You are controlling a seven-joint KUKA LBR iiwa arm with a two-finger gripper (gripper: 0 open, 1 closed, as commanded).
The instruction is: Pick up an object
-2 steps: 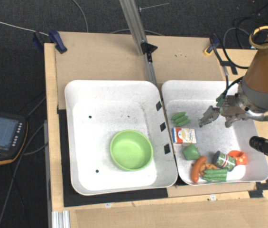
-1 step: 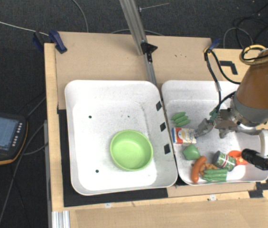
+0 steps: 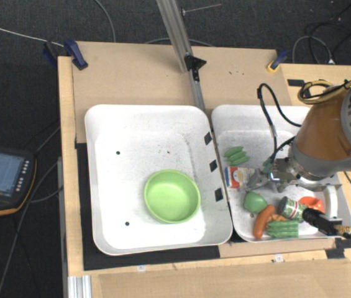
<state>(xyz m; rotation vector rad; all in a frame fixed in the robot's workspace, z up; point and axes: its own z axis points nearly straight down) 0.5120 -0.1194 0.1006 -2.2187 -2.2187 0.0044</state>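
My work surface is a tan bench (image 3: 138, 67) on dark carpet, carrying two shallow white bins. Reference landmark: the right bin (image 3: 237, 118).

Left of it, touching along the shared rim, sits the left bin (image 3: 107, 129), holding a green bowl (image 3: 172, 195) near its front; the rest of that floor is bare white. A metal rail (image 3: 178, 33) runs from the far edge down to the seam between the bins. Blue clamps (image 3: 74, 53) mark the bench's far corners.

My pincer (image 3: 267, 169) hangs inside the right bin, mid-floor; whether it is released or clenched I cannot tell.

Candidate objects crowd the right bin's front half: a green pod (image 3: 235, 154), a white packet (image 3: 236, 177), a green ball (image 3: 255, 201), an orange carrot (image 3: 263, 220), a green bundle (image 3: 283, 229). The bin's far half is unoccupied.
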